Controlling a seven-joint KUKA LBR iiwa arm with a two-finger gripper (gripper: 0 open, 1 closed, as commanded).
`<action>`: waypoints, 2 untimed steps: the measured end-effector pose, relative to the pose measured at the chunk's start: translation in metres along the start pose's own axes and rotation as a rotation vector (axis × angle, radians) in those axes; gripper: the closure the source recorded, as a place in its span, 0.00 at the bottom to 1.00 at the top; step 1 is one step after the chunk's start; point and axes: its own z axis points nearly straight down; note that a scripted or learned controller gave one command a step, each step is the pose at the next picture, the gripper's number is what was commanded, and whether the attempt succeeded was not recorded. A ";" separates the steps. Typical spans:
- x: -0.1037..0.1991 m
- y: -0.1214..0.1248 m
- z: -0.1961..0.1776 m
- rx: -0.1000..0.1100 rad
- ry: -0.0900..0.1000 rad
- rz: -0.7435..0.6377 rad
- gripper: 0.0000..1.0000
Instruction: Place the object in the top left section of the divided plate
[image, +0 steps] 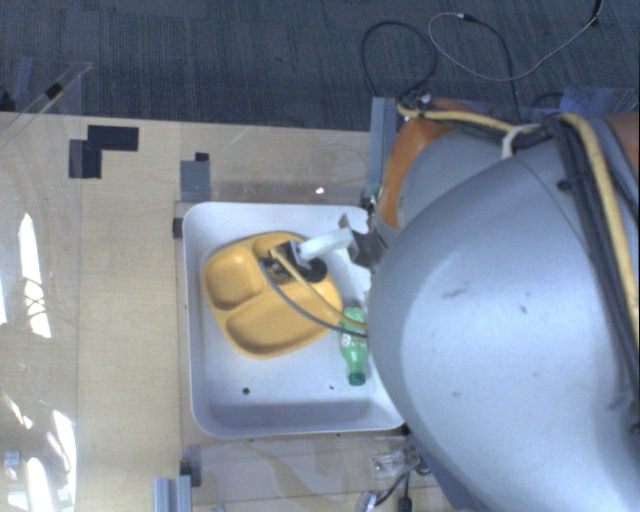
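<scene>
While the gripper (352, 245) hangs by the upper right edge of the smooth yellow plate (240, 290), open or closed I cannot tell, the green plastic bottle (352, 350) lies in the white bin (260, 410), just beside the plate's right rim.

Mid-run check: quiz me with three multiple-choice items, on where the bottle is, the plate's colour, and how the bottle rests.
1. Where is the green bottle?
A. In the white bin, beside the plate
B. On the plate's top left section
C. On the bench outside the bin

2. What colour is the plate?
A. Blue
B. Yellow
C. Red

3. How does the bottle rest?
A. Upright
B. Held in the air
C. Lying on its side

Answers: 1 A, it lies on the bin floor by the plate's right edge; 2 B, the plate is plainly yellow; 3 C, its length lies along the floor.
</scene>
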 end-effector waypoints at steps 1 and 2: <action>0.027 -0.011 0.019 0.001 0.002 -0.026 1.00; 0.057 0.048 0.007 0.000 0.002 0.006 1.00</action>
